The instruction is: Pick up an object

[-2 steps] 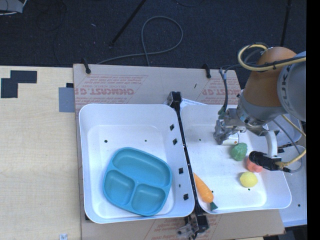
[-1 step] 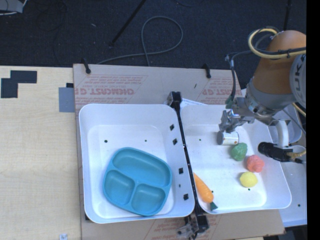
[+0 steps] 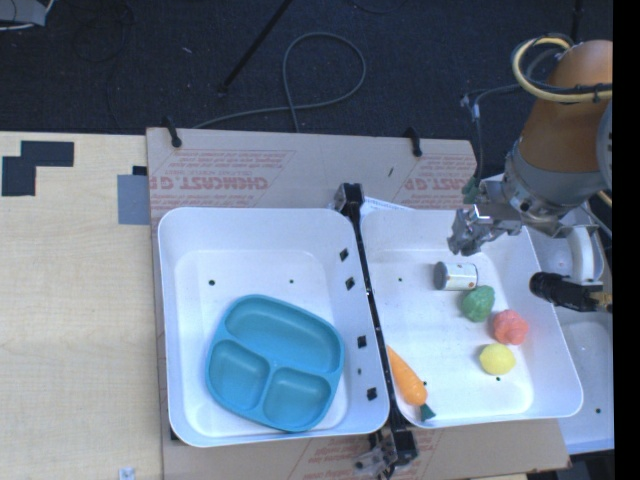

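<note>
The two white bins sit side by side on a cardboard sheet (image 3: 300, 173), prob. so the arm can take from one and drop in the other. The left bin (image 3: 185, 258) has just a blue divided plate (image 3: 273, 360), three compartments, lying flat near its front. All the loose pickable stuff is in the right bin (image 3: 545, 393), w/ room between most items, which should help a two-finger grab.

The gripper (image 3: 468, 236) hangs over the far part of the right bin, arm coming in from the right. Nothing visible in its grip. Whether it's spread or closed: can't tell from this angle, tip is a dark blur against the bin.

Closest item is a small cylinder (image 3: 456, 277), grey cap end to the left, pale body, lying on its side just near-side of the gripper, a bit left of straight under it. Likely target, imo. A green lumpy ball (image 3: 478, 302) sits right beside the cylinder on its near-right, touching or nearly so; could get bumped on the way down. Next a red ball (image 3: 510, 326), then a yellow ball (image 3: 497, 359), each nearer and apart from the gripper. An orange carrot (image 3: 407, 373) lies slanted by the centre divider at the near-left corner, farthest from the gripper.
</note>
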### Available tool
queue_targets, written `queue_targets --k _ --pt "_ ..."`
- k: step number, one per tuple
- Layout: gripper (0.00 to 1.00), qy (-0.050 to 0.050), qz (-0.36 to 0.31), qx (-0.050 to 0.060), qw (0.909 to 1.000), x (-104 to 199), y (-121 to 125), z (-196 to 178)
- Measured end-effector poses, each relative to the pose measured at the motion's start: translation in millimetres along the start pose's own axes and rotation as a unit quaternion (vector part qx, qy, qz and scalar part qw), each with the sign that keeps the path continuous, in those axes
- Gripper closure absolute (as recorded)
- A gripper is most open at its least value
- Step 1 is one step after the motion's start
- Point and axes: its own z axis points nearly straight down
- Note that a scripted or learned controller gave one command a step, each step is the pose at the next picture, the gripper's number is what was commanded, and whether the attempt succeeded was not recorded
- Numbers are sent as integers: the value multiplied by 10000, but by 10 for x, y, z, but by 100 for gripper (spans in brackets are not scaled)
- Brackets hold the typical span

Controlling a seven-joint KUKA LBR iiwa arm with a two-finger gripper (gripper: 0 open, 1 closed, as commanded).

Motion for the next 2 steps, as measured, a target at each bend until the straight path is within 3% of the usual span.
queue_targets --k 2 --pt "100 7 -13 24 10000 1077 -21 78"
